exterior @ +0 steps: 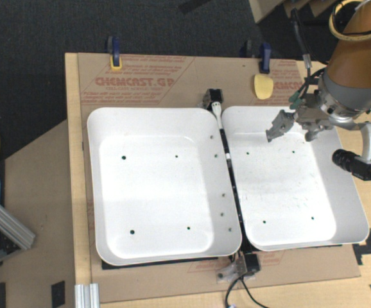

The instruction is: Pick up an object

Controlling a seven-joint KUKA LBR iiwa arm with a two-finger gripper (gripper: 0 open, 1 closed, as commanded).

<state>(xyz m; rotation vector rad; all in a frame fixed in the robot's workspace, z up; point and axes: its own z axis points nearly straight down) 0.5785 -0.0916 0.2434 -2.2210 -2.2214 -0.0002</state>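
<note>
While the grey two-finger claw hangs spread open and holding nothing over the far end of the right shallow white plastic bin, the pick looks unstarted, the only candidate a small pale-yellow object beyond it.

You get bright, even overhead light: both white bins glare near washed-out, with thin shadows along their six o'clock rims. The dark floor at twelve o'clock stays murky. Focus is soft throughout, detail grainy.
</note>
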